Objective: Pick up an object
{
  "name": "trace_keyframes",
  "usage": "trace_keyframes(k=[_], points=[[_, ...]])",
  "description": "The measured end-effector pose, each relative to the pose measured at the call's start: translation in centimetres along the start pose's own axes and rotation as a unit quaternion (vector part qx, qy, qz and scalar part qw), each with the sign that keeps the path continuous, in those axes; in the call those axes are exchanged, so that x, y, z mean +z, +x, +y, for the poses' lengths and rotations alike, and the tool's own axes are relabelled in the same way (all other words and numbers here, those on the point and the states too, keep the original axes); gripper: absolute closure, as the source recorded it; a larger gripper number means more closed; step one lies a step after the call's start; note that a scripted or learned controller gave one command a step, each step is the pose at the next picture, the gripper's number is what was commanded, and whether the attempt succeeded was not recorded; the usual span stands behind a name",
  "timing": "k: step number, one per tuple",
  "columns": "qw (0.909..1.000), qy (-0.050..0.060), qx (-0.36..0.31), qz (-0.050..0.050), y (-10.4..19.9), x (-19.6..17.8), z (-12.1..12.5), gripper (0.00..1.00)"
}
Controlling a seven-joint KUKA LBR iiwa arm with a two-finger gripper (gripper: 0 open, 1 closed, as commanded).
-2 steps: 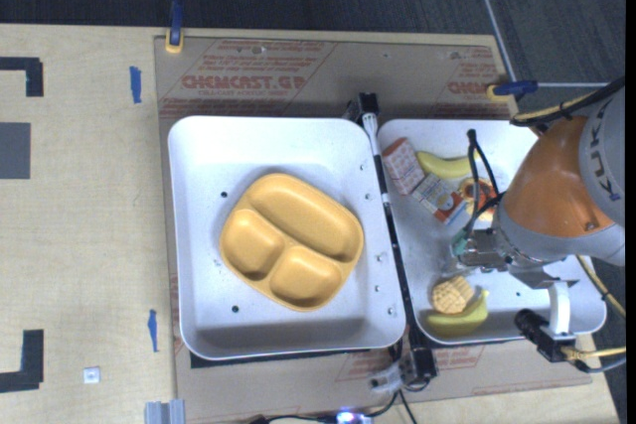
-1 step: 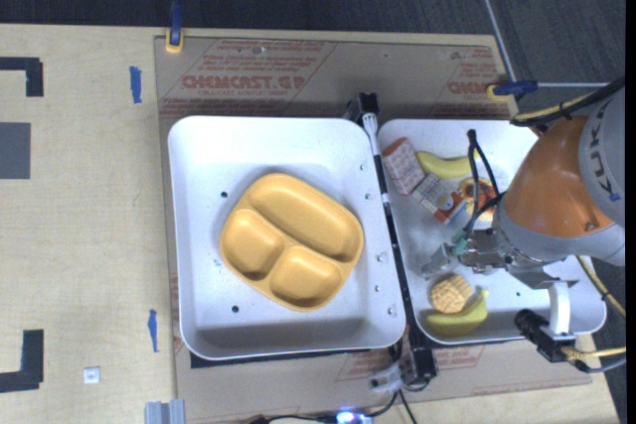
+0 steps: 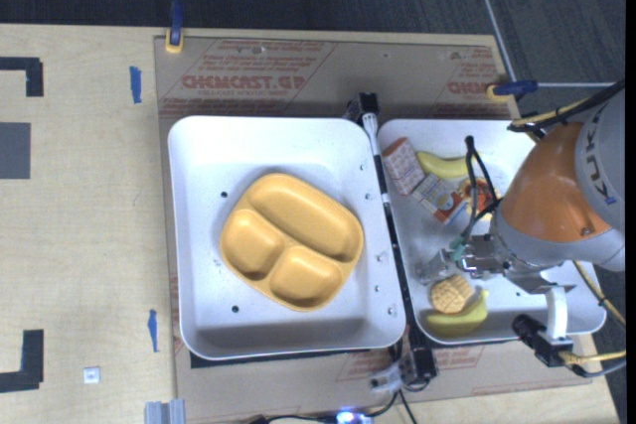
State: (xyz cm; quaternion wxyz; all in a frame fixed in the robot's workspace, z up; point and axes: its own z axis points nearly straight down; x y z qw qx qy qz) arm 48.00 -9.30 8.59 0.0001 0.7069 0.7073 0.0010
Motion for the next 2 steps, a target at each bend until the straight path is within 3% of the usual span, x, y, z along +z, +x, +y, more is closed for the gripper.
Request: trace_keyframes(k=[2], points=[[1.0, 0.0, 0.0, 0.0, -0.07, 0.01, 0.01, 0.0]])
